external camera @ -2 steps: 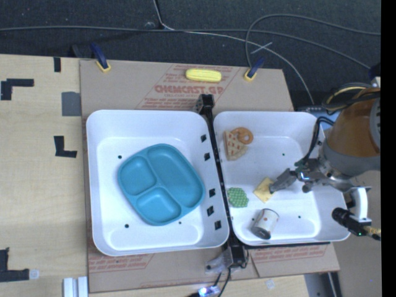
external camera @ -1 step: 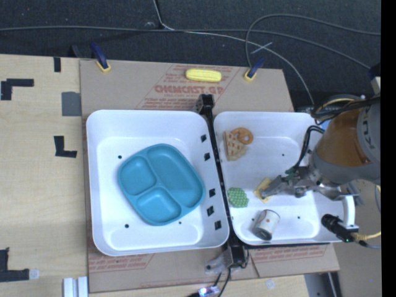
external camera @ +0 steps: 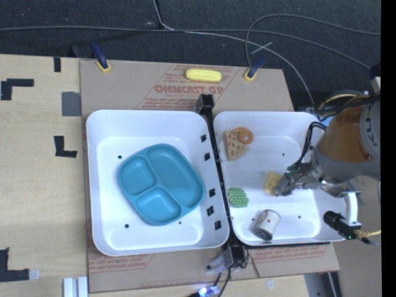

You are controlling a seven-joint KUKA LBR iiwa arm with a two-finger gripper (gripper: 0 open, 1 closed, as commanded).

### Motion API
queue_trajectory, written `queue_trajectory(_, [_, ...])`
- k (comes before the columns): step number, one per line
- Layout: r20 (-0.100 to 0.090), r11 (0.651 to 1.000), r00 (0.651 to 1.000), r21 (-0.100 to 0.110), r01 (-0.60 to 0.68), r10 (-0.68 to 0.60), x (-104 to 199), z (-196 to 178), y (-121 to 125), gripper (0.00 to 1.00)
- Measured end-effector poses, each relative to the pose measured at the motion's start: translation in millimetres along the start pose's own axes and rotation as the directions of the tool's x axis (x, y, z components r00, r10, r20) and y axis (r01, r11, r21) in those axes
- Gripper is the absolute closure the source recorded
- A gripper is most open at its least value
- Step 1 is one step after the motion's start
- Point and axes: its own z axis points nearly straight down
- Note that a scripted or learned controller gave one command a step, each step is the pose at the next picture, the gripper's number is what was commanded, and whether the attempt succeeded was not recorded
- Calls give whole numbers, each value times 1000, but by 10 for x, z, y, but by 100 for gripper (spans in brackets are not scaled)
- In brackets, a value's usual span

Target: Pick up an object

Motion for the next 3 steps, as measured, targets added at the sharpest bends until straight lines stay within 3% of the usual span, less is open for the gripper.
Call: queue_trajectory(3, [4,1000,1000,1,-1,1,-109,-1336,89,100])
